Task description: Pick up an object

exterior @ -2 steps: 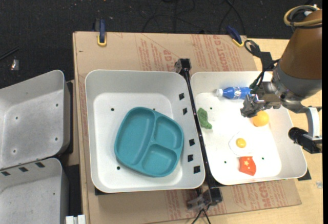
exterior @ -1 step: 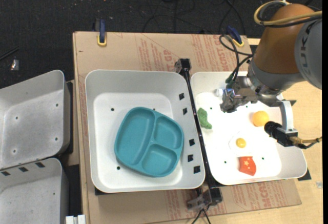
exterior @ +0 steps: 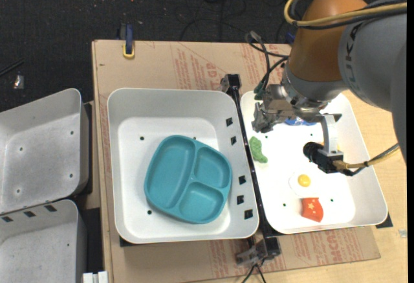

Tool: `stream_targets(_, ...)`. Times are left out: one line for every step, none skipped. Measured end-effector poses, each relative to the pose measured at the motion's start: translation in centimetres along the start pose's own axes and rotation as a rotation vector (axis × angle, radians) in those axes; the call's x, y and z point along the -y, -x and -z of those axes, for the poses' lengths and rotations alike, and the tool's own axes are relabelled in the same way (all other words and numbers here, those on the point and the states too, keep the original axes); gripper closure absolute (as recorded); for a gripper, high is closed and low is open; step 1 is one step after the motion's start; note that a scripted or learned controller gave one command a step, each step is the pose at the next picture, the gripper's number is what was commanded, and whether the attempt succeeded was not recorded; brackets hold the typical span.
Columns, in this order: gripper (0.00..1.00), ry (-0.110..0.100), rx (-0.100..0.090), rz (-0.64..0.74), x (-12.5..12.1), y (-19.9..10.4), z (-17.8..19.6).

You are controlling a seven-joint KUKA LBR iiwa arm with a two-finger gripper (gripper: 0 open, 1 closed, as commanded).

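Nearest me, I am seeing a red piece (exterior: 312, 208) lying at the front of the right bin (exterior: 369, 214), and just behind it a small white disc with a yellow centre (exterior: 303, 180). In the left bin (exterior: 119, 146) a teal divided plate (exterior: 187, 178) is lying flat, taking up most of the floor.

Further in, a green piece (exterior: 259, 149) is resting against the right bin's left wall, close to the divider between the bins. The gripper (exterior: 264, 121) is hanging just behind and above it. I am not able to tell whether the claw is spread or pressed together, and I am seeing nothing held in it. A bit of something blue (exterior: 294, 122) is peeking out under the wrist, mostly hidden. Beyond that, the orange band (exterior: 323, 22) is bulking large over the bin's far side.

I am judging the green piece to be the likeliest target, since it is nearest the claw. To do this well, I am thinking the claw should be centred over the piece before descending and turned across its narrow width. The wall is crowding that side, so I am wanting clearance there to avoid a jam or a glancing push.
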State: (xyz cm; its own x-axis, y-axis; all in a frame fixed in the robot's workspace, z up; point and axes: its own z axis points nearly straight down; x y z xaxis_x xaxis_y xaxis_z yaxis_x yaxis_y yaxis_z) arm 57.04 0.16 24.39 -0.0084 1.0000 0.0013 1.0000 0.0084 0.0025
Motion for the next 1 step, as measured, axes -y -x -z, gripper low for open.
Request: stream_targets(1.0, -0.002, 0.0, 0.0, -1.51, -5.12, -1.42)
